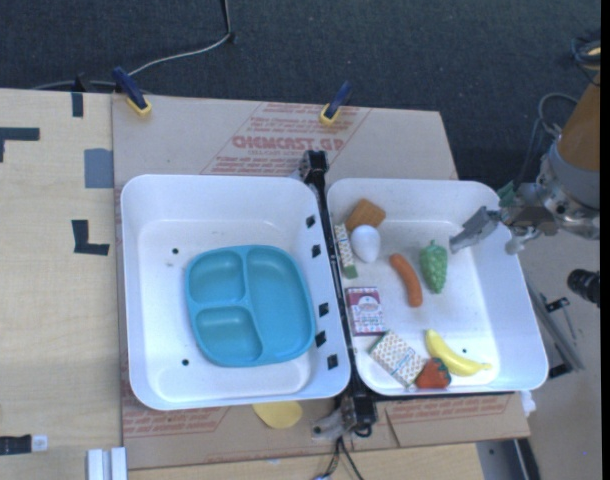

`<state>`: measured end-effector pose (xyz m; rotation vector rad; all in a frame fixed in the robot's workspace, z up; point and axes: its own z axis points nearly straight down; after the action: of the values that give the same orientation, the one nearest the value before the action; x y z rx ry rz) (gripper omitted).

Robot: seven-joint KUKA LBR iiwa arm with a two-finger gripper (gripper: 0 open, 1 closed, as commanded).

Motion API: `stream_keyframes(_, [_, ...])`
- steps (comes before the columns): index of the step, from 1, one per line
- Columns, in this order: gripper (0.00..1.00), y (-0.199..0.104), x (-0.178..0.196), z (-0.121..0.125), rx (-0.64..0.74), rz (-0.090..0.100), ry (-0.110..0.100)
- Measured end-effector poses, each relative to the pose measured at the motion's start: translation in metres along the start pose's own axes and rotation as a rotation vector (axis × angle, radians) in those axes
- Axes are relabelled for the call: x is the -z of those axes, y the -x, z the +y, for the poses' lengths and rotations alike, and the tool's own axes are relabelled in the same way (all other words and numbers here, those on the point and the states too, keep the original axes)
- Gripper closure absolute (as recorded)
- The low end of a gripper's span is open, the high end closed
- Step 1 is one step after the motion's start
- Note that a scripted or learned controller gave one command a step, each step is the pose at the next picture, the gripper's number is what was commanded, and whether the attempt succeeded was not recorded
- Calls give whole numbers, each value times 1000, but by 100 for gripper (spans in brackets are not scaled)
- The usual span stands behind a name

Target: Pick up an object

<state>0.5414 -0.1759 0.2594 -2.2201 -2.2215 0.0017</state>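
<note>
The right bin holds several toy foods: an orange piece, a white egg, an orange carrot, a green bunch, a banana and a strawberry. Two small printed boxes lie near its left wall. My gripper hangs over the bin's right rim, to the right of the green bunch. Its fingers stand apart, with nothing between them.
The left bin carries a blue divided plate. A narrow packet lies against the divider between the bins. A yellow disc sits on the cardboard below the left bin. Yellow clamps grip the cardboard's far edge.
</note>
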Motion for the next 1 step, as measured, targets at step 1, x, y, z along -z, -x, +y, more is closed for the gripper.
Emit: stream_keyframes(1, [0, -32, -105, 14, 1, 1, -2])
